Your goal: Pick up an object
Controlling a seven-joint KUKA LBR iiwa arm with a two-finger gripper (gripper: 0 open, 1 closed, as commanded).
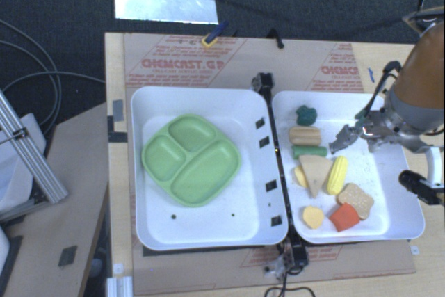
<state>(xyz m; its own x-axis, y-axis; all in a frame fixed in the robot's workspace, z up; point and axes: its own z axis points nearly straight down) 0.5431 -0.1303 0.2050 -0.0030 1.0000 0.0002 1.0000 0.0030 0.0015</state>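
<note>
The right bin holds several toy foods. Among them are a dark green piece, a tan roll, a green stick, a pale cheese wedge and a yellow corn cob. Nearer the front lie a toast-like cracker, a red block and a yellow disc. My gripper hangs over this bin, just right of the roll and above the corn, its tip pointing left. I see no object in it.
The left bin carries a green divided plate. A black hinge strip runs between the bins. The arm's orange-brown body fills the right side, and a dark fitting overhangs the right bin's edge.
</note>
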